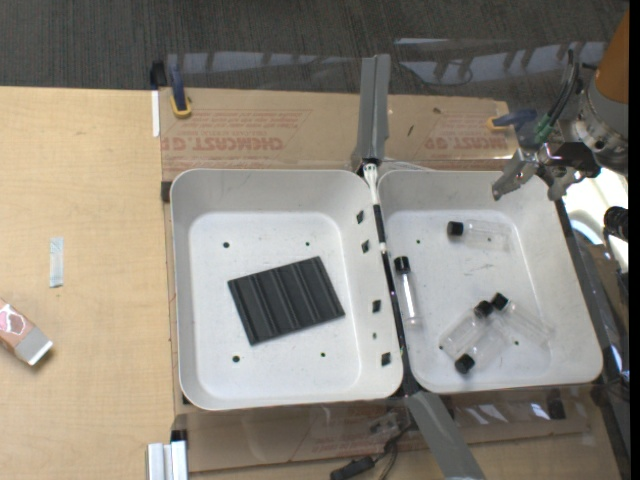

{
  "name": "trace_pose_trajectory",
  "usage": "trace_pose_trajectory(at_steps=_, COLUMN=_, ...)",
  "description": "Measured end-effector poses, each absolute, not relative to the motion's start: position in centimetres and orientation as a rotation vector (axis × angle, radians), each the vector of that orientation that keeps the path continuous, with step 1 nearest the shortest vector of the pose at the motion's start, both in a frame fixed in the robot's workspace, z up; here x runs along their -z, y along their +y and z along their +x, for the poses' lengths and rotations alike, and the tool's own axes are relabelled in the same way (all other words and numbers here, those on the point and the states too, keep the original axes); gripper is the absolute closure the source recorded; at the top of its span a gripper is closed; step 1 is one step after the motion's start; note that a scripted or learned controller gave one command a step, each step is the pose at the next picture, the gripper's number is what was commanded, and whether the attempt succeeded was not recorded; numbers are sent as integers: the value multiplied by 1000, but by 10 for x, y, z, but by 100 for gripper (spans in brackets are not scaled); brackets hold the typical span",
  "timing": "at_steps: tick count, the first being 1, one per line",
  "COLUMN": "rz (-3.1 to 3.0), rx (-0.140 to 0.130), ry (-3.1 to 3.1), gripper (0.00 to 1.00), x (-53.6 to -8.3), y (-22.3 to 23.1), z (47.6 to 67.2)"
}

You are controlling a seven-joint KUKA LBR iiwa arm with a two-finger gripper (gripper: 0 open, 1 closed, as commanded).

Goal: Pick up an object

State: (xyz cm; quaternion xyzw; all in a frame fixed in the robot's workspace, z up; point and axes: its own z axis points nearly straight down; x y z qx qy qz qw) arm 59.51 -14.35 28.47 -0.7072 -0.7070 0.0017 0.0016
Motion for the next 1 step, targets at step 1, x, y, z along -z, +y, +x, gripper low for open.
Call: trace_pose_trajectory(at_steps=1, rz=-2083, rx=-4, ry=-2349, gripper=0, x=-195, y=-124, z=629)
